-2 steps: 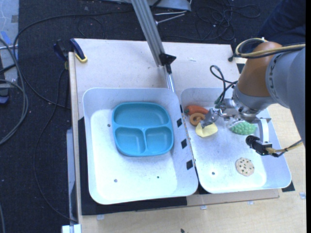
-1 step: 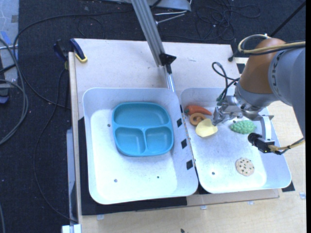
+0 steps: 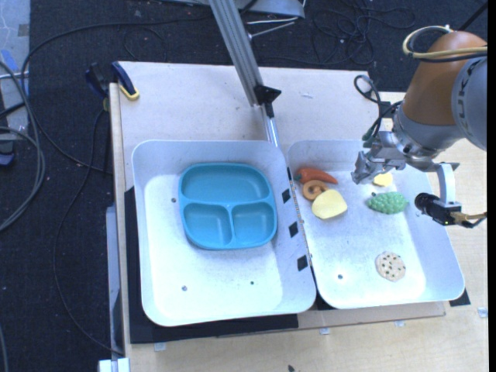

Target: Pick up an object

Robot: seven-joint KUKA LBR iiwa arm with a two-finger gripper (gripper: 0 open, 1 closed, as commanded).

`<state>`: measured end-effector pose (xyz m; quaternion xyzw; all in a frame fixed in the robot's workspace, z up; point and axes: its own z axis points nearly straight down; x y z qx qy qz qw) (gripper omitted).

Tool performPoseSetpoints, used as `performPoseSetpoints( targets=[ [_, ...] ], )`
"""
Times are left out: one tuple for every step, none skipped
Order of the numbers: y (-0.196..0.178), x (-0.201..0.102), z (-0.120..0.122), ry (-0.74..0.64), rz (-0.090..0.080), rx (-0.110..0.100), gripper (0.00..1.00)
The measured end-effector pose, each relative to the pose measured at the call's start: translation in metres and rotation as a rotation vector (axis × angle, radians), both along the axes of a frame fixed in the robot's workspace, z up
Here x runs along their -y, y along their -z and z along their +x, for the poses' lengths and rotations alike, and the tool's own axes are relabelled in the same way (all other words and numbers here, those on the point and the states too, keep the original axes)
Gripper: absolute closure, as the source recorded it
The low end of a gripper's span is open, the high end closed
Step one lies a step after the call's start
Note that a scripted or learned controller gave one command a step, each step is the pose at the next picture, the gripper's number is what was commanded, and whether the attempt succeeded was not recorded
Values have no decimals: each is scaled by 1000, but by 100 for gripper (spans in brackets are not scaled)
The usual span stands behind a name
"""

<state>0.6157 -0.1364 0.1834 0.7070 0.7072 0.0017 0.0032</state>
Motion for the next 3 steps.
performPoseSetpoints(
  targets=[
    [-54, 0, 2, -2, 0, 1, 100],
    [-48, -56, -12, -7, 3, -8, 100],
    [-49, -116, -7, -8, 4, -6, 100]
  ],
)
